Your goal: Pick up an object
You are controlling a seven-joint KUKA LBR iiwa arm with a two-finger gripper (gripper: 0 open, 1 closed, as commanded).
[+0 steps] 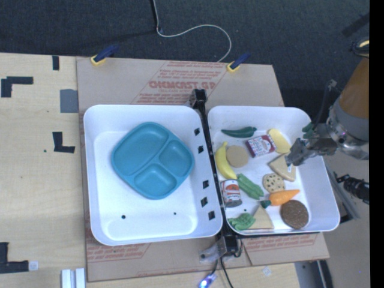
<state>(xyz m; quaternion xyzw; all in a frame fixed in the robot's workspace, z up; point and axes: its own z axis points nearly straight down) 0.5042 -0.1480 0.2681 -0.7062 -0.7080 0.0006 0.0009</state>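
The right white bin [258, 111] holds several toy foods. Among them are a green chili [239, 131], a yellow lemon-like piece [279, 140], a red and white packet [260, 145], a banana [224, 161], a tan round bun [237, 156], a small can [231, 192], a chip cookie [273, 182], a pale cheese wedge [281, 169], a carrot [282, 197] and a brown patty [294, 213]. My gripper [297, 153] hangs over the bin's right side, just above the cheese wedge and right of the packet. I see nothing held in it.
The left white bin [99, 161] holds a blue sectioned plate [153, 159]. A green pickle [249, 186], a tan triangle [262, 219] and a leafy green piece [240, 222] lie near the right bin's front. Both bins sit on cardboard [174, 80]; a cable [198, 32] loops behind them.
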